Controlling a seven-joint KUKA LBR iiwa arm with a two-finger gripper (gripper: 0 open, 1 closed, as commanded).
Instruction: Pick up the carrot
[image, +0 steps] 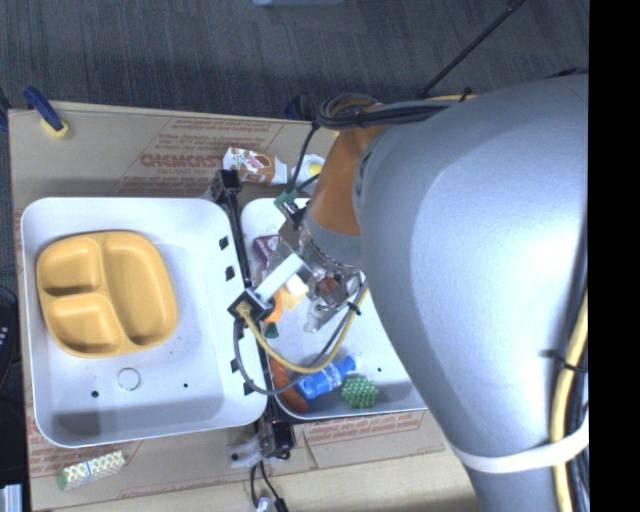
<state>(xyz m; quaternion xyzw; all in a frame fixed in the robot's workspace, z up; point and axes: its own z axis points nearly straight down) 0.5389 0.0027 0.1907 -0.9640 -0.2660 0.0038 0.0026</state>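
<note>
An orange-red piece, likely the carrot (282, 377), lies at the near-left corner of the right bin (398, 384), partly under a blue bottle (326, 381). My gripper (322, 297) hangs low over the middle of that bin, a little beyond the carrot and apart from it. A small orange and white item (293, 291) sits just left of the gripper; I cannot tell what it is. The big grey arm hides most of the right bin.
A green knobbly object (360, 392) lies beside the blue bottle. The left bin (190, 400) holds a yellow divided plate (105, 290). A yellow cable (262, 345) loops over the divider between the bins. Small packets lie on the cardboard outside the bins.
</note>
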